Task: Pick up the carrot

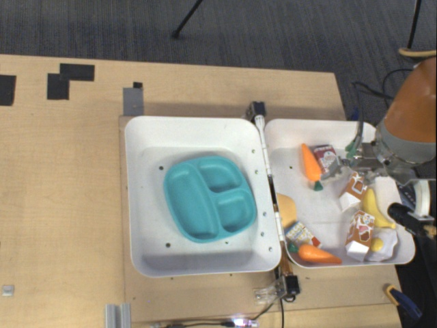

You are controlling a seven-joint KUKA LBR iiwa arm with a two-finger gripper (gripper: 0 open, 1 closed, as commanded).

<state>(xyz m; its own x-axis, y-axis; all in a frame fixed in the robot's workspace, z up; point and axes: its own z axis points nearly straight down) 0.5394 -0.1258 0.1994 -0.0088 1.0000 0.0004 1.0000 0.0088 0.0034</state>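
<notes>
In the right bin [328, 130], gripper [339, 169] w/ fingers spread, holding nothing, just right of carrot [311, 164]; wooden bench [61, 203] bare at left, dark carpet [136, 12] beyond.

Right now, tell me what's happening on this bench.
A grey and orange robot arm reaches in from the right over the right bin, its gripper low among toy food. It is after a carrot. One carrot lies just left of the gripper; a second carrot sits at the bin's near edge, and a banana lies to the right. Nothing is lifted yet. The left bin holds a teal divided plate.
</notes>
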